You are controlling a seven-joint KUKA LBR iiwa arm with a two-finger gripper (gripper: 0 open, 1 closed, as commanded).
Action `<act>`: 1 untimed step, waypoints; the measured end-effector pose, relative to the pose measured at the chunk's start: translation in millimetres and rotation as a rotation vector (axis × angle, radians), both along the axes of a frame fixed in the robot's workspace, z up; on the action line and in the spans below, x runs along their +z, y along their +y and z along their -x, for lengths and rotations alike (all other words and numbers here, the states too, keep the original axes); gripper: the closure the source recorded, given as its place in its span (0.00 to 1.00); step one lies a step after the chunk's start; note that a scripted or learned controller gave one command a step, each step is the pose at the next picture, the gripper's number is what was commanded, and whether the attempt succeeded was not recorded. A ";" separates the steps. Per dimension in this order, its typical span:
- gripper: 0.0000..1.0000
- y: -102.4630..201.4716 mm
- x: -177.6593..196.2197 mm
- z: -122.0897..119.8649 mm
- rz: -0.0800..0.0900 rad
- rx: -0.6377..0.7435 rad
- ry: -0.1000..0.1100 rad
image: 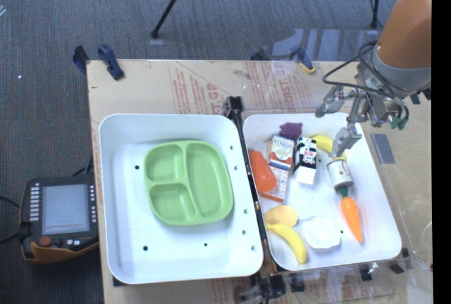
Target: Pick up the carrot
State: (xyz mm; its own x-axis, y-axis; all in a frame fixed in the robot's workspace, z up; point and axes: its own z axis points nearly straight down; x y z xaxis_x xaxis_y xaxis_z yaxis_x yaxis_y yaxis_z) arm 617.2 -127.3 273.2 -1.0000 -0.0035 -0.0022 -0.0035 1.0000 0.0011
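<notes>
The carrot (352, 219) is orange with a green stub at its top and lies lengthwise near the right wall of the right bin (380, 186). My gripper (336, 125) hangs over the far right corner of that bin, well behind the carrot. Its fingers are spread open with nothing between them. One fingertip (344, 141) sits just above a small can (340, 174), which lies between the gripper and the carrot.
The right bin also holds a white bowl (320, 233), a banana (290, 240), a peach-coloured fruit (280, 214), a red-orange pack (262, 172), a juice box (281, 153) and a cow-print carton (306, 160). A green divided plate (189, 181) lies in the left bin (116, 225).
</notes>
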 end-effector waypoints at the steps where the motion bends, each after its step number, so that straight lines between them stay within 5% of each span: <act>1: 0.00 -22.4 -37.0 66.6 -0.001 0.302 0.002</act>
State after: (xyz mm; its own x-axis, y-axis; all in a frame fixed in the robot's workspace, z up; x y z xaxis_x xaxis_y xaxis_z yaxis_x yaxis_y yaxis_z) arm 550.5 -149.7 236.2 -0.9537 -0.3007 -0.0003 -0.3007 0.9537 0.0019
